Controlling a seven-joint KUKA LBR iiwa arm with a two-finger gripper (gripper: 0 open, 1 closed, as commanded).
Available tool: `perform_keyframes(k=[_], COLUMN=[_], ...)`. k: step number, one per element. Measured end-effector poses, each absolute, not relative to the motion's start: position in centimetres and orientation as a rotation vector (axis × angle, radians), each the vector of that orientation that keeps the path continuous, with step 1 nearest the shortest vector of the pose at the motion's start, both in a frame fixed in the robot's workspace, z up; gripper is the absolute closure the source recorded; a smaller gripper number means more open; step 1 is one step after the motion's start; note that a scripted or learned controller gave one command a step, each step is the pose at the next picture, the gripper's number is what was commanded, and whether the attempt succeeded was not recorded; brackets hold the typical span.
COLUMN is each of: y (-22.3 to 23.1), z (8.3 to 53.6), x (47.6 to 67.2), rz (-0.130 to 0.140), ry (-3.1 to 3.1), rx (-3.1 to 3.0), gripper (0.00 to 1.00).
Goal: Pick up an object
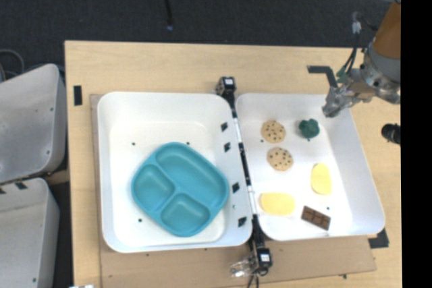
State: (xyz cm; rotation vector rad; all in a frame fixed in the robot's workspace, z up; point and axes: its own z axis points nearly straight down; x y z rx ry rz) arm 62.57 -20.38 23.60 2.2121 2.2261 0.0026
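The right bin (pixel 358 165) holds two chocolate-chip cookies (pixel 273 131) (pixel 279 158), a dark green lump (pixel 309 128), a yellow oval piece (pixel 321 179), a wider pale yellow piece (pixel 277 203) and a brown chocolate bar (pixel 315 217). My gripper (pixel 333 106) hangs over the bin's far right corner, just up and right of the green lump. It is apart from every object, and I see nothing in it.
A blue three-compartment tray (pixel 179 188) lies in the left bin (pixel 115 145). Black clips (pixel 237 145) line the divide between the bins. The wooden bench (pixel 169 64) extends behind them. The arm's orange band (pixel 388 37) is at the right edge.
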Motion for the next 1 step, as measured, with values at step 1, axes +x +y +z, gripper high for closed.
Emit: perform_keyframes(k=[1], y=[-14.81], z=[24.55], x=[60.83], rz=[0.002], ry=[2.228], rx=[2.215], gripper=[1.00])
